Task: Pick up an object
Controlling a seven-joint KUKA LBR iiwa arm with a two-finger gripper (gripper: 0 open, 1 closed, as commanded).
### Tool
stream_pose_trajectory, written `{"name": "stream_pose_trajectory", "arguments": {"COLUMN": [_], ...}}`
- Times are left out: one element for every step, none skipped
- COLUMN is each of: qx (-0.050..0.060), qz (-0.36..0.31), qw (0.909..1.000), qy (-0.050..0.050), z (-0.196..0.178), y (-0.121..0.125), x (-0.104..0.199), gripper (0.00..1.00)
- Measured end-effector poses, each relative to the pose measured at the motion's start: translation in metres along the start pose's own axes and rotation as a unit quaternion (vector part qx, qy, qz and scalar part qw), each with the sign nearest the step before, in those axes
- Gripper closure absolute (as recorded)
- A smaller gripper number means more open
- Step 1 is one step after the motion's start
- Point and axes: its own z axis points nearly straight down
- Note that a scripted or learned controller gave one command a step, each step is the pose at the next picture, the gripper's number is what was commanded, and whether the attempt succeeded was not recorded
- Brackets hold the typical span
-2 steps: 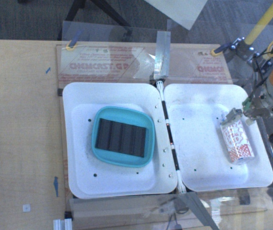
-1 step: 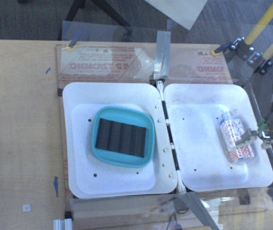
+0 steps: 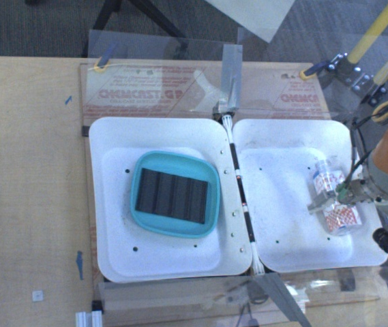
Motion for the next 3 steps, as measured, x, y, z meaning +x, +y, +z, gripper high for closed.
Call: {"name": "stream_pose_trajectory", "arguments": {"qx": [-0.013,0.001,0.01], "qz": [0.066,0.083,0.032], "qw": [0.9977,0.9965,0.9994], "qy": [-0.005,0.0,0.007], "z": [0.01,0.03,0.039], "y": [0.055,0.072,0.053], "x": [-0.017,-0.031,-0.02], "gripper": [0.0,0.0,0.0]}}
